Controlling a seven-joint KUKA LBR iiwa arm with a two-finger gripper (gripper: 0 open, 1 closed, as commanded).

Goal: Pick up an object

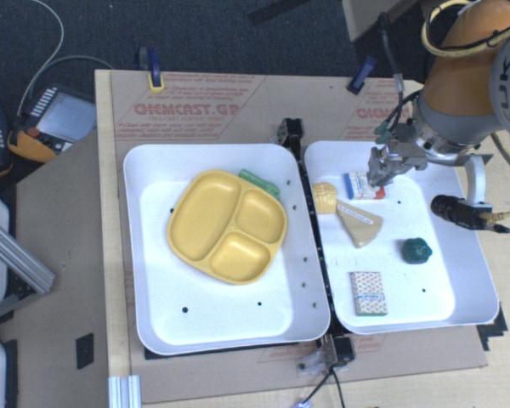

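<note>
My gripper (pixel 380 179) hangs over the back of the right bin (pixel 467 304), pointing down just above a small blue, white and red packet (pixel 360 186). The packet lies on the bin floor under the fingertips, not lifted. To its left sits a pale yellow ridged piece (pixel 324 197), and in front of it a tan wedge (pixel 359 225). A dark green lump (pixel 416 250) lies to the right and a small patterned card box (pixel 368 292) at the front.
The left bin (pixel 153 296) holds a yellow three-compartment tray (pixel 228 226) with a green item (pixel 258 181) peeking out behind it. A black cylinder (pixel 461 212) on the arm juts over the right bin's right side. Clamps sit at the board's back edge.
</note>
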